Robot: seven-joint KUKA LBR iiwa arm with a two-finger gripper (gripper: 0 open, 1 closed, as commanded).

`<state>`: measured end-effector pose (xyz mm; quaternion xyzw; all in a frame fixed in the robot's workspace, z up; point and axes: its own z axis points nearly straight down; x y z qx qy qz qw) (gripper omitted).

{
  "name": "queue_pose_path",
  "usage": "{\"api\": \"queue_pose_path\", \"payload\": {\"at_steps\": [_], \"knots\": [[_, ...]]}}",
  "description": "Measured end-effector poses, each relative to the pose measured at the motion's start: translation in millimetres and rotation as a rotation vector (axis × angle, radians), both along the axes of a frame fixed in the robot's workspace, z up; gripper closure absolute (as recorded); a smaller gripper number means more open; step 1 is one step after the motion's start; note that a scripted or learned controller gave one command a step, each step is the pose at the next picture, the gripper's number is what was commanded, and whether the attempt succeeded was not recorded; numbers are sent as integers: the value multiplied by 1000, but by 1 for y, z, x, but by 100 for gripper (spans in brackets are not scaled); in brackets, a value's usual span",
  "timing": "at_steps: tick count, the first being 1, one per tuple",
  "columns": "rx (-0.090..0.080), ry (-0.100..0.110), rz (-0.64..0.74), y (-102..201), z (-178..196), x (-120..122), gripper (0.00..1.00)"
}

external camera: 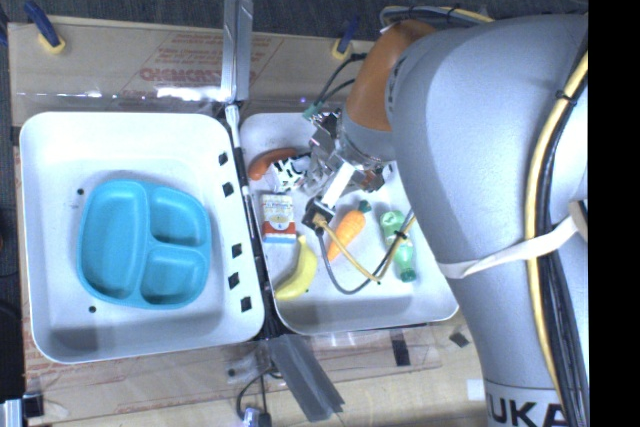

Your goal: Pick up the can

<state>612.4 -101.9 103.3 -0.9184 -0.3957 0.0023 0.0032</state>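
The can point(277, 215), small with a white and red-orange label, lies in the right bin point(350, 315) close to its left wall. My gripper point(315, 170) hangs low over the bin's upper middle, just right of and above the can, over a black-and-white spotted object point(288, 175). Nothing can be seen held by the gripper. The arm's wrist hides the bin's upper right part.
A brown sausage point(268, 161) lies at the right bin's top left, a banana point(298, 270) below the can, and a carrot point(347, 230) and green bottle point(398, 243) to the right. The left bin point(40, 215) holds a blue divided plate point(145, 241).
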Motion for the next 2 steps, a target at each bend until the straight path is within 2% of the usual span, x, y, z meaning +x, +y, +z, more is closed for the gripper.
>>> {"api": "queue_pose_path", "payload": {"at_steps": [1, 2], "knots": [[-2, -4, -110, 42, 114, 39, 100], [-2, -1, -11, 64, 143, -12, 100]]}}
